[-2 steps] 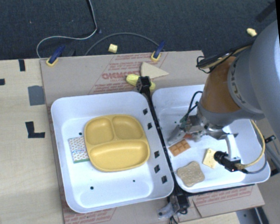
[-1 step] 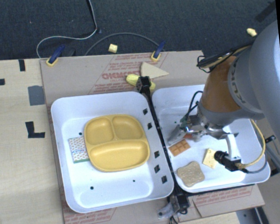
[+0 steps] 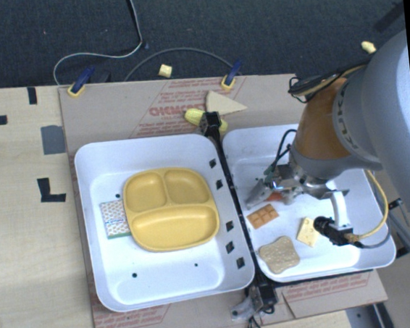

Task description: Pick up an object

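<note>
Grey arm w/ the orange band is the biggest thing on my feed and sits closest to the cam, coming in from the right and bending down over the right bin. Counter under it all is light wood w/ a cardboard sheet under both bins. Left bin holds a yellow divided plate, w/ a small patterned sponge-ish pad touching its left edge. Right bin has the pickable stuff: a tan toast-shaped piece near the front wall, an orange waffle-looking piece just behind it, and a little yellow cheese wedge to the right of those two. Gripper is low in the right bin, just behind the waffle piece, tips near it. Can't tell how far it's open from this angle, and I don't see anything btwn the tips.
</note>
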Available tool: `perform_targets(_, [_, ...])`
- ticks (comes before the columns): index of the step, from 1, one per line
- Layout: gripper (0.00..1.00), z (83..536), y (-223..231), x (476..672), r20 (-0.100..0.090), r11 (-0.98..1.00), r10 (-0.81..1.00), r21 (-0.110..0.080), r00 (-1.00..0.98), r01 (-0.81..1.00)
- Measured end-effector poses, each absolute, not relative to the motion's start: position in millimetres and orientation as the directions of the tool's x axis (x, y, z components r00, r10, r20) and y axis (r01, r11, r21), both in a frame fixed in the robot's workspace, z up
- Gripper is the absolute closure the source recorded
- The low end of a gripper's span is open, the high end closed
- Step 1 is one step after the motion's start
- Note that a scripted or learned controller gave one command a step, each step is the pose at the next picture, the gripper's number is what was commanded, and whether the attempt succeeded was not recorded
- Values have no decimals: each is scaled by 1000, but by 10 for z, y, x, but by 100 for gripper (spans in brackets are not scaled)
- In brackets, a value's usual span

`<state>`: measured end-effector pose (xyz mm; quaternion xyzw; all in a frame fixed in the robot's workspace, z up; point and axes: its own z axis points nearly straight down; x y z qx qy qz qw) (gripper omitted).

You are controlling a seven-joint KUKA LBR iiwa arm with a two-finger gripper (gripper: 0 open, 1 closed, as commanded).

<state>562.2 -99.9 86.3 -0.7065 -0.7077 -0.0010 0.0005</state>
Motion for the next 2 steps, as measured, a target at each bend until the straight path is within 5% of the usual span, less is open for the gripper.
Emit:
perform_targets(1, [0, 862, -1023, 5699, 2, 2, 1000, 0, -2, 1000])
perform_targets(2, [0, 860, -967, 6008, -1, 2, 1000, 2, -2, 1000])
